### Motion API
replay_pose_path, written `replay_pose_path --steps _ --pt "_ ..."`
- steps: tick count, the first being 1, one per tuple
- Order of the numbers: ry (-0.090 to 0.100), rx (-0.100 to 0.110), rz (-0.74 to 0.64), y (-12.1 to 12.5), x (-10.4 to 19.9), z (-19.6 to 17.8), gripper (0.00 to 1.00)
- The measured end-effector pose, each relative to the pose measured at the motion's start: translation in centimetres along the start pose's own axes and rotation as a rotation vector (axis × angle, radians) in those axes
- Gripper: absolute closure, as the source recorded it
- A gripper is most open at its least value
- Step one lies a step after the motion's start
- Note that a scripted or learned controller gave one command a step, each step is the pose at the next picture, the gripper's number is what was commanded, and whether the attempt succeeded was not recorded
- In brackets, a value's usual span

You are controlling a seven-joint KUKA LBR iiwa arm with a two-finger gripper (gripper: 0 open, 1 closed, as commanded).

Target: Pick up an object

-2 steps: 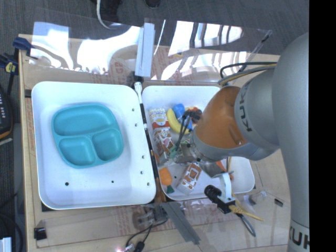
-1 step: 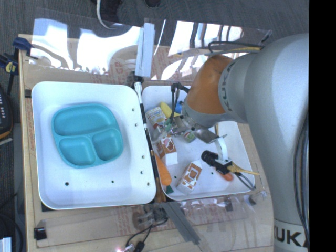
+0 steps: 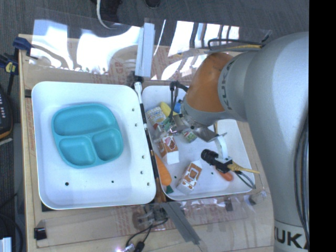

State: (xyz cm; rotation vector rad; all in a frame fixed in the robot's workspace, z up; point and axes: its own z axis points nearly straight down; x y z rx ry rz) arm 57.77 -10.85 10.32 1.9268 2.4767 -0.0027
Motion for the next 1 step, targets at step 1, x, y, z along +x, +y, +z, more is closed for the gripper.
replay_pose_path --steps 1 --pt "0.005 0.002 0.007 -5.08 5.28 -13.44 1.0"
